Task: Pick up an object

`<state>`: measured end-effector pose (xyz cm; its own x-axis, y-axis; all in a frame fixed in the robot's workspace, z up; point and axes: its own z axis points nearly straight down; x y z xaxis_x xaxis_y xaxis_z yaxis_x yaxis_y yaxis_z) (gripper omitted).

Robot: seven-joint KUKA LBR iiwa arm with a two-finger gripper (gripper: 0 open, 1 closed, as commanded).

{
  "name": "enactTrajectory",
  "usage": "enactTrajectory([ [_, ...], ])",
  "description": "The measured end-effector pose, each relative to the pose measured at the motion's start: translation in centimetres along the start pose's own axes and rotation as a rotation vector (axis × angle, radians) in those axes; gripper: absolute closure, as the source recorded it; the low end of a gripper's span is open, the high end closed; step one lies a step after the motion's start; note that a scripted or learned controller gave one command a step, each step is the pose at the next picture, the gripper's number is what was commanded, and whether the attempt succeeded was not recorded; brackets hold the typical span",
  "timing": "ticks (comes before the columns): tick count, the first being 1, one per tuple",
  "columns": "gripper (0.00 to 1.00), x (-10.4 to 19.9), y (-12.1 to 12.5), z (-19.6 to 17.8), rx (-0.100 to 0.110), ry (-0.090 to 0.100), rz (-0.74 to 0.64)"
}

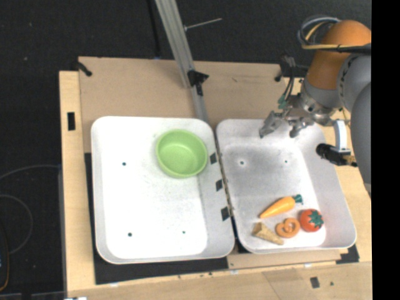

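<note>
The arm [353, 83] is grey, with a wide rounded orange band above the wrist. Thin cables loop over the top. The claw [284, 125] is small, grey metal, with dark parts.

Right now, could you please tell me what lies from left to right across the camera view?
Green bowl → cracker → carrot → pretzel → tomato.

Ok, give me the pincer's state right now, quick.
Pincer: above the far edge of the right bin, nothing between its fingers; open or shut cannot be told.
</note>
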<state>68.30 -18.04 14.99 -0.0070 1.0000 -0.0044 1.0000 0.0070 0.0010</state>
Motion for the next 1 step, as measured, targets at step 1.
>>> enactTrajectory([
  [1,0.0,-0.15,0.01,4.82,0.001,0.0,0.001],
])
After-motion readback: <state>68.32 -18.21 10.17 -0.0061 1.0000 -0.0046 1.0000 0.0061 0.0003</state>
